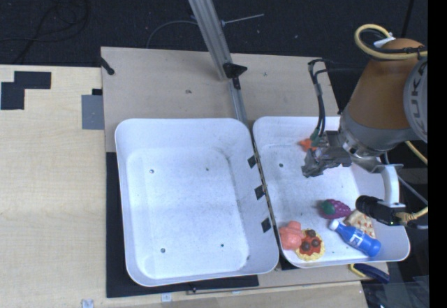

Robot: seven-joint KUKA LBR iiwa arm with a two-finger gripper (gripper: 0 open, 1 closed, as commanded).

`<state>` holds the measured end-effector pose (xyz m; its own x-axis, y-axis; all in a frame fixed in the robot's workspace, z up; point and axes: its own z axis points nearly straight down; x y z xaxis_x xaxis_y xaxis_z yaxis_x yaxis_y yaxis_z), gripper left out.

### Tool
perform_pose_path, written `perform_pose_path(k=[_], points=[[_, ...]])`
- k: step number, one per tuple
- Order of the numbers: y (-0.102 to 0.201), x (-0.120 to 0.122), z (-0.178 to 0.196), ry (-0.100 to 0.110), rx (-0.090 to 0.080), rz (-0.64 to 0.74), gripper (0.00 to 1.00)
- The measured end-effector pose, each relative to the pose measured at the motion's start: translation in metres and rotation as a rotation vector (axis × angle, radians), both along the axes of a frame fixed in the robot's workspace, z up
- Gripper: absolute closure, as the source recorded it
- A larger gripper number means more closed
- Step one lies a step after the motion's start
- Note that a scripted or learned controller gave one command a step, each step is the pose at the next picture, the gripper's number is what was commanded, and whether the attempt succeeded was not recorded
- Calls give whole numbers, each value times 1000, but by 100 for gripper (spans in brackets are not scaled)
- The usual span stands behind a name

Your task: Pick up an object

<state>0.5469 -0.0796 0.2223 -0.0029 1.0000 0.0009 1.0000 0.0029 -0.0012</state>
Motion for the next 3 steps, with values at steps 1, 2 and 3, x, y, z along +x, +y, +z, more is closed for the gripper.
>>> perform_pose_path(k=[1,2,3], points=[[45,1,2,-1,-1,0,100],[101,-12,-6,0,0,0,100],[144,-17,-8,0,0,0,100]])
